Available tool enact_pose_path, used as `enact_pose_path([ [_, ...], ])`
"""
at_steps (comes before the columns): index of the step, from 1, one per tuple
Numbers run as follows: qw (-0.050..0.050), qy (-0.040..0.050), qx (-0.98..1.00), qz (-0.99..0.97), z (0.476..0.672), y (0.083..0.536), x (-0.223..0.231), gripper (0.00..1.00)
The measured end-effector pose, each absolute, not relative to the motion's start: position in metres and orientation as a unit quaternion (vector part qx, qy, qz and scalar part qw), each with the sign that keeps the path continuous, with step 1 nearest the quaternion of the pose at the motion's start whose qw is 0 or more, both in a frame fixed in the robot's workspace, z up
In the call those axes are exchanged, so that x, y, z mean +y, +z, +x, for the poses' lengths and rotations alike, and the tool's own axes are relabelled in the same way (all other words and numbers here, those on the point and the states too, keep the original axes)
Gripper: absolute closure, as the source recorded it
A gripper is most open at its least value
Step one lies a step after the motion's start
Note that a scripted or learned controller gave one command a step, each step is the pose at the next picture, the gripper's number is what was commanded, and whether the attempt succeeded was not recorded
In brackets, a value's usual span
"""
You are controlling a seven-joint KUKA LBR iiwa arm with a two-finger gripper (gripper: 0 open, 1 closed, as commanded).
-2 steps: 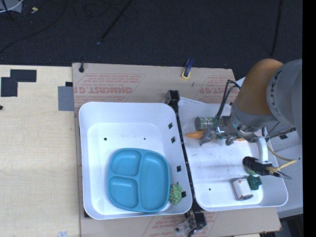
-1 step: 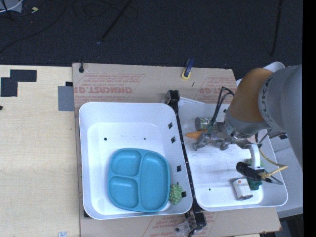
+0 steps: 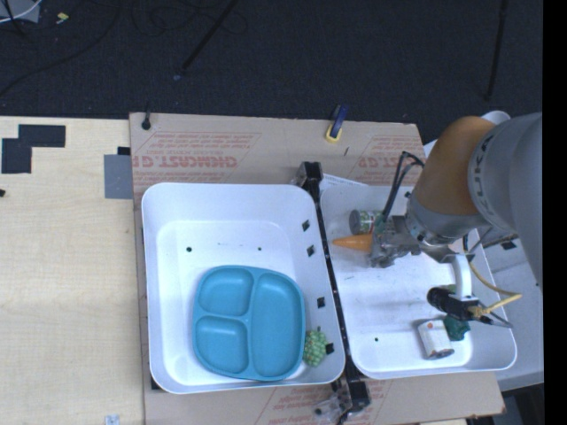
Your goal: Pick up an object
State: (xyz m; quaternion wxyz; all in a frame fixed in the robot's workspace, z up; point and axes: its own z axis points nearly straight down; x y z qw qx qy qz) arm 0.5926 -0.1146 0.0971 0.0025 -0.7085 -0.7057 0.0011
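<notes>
The gripper (image 3: pixel 383 253) is low in the right bin (image 3: pixel 390 312), near its 12 o'clock wall. The likeliest thing to pick up is an orange, carrot-shaped toy (image 3: pixel 353 243) lying flat on the bin floor. From the gripper it lies at 9 o'clock, just beside it or touching. Its long axis runs roughly 9 to 3 o'clock, with the near end pointing at the gripper.

The wrist covers the gripper from above, so I cannot tell whether it is open or closed, or whether the toy's near end is already inside it. A small greyish can (image 3: pixel 363 220) stands at the gripper's 11 o'clock, close enough to be knocked.

At 5 o'clock, well apart, lies a small white and red item (image 3: pixel 436 339), too small to name.
</notes>
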Motion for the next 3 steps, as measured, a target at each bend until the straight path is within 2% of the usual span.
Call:
enact_pose_path([
  [2,-0.001,-0.0006,-0.707,-0.708,0.605,0.206,-0.127,1.00],
  [3,0.000,-0.0004,-0.707,-0.707,0.606,0.229,-0.128,1.00],
])
